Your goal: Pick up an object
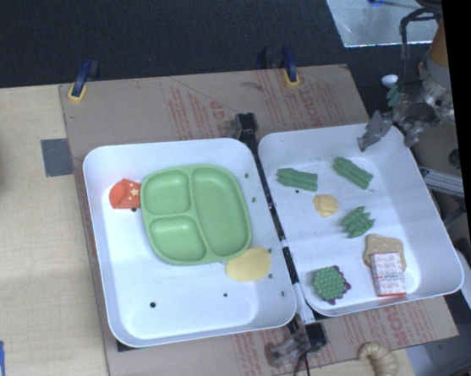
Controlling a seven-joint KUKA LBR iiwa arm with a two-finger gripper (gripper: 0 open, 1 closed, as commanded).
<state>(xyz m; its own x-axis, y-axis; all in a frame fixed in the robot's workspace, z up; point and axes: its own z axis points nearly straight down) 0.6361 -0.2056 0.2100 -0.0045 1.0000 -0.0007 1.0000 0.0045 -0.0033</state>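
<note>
Claw (379, 133) of mine hangs at the upper right of the frame, over the far right corner of the right bin (450, 271), with my wrist and arm running off the picture's right edge behind it. Whether the claw is released or clenched I cannot tell from here; nothing is seen in it.

Nearest piece to it is a green bean pod (352, 172), lying just below and a little left of the claw in the frame. Its long axis runs on a diagonal, from upper left down to lower right. By my judgement the coming move turns on that: a short drop toward the lower left, with the claw turned across the pod, not along it.

A second green pod (297, 179) lies further left in the same bin. Below them sit a small yellow piece (326, 205), a leafy green piece (356, 222), a toast slice (383, 249) touching a pink and white packet (388, 275), and a dark green bumpy piece (330, 284).

The left bin (124, 324) carries a green divided plate (196, 213), a red piece (125, 194) beside it and a yellow piece (248, 265) at its lower edge, all well apart from the claw. No object is lifted yet.
</note>
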